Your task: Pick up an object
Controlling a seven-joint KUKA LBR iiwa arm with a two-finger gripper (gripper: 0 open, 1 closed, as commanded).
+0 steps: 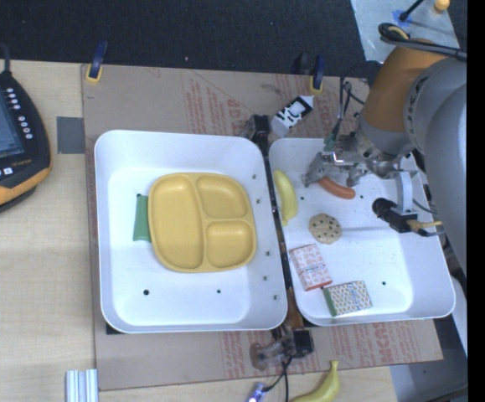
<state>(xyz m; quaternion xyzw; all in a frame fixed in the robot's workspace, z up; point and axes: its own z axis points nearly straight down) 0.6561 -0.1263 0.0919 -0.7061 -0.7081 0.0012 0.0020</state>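
Sausage (338,189) lies just below the fingers (322,171).

A single fixed camera looks down at a slant on the table (41,249), from well above and back enough to take in both white bins whole. The left bin (108,224) sits near frame centre, the right bin (418,296) toward 3 o'clock. Dark floor (183,11) runs along the far edge at 12 o'clock, the table's near edge at 6 o'clock. The arm (430,99) enters large and close from 2 o'clock.
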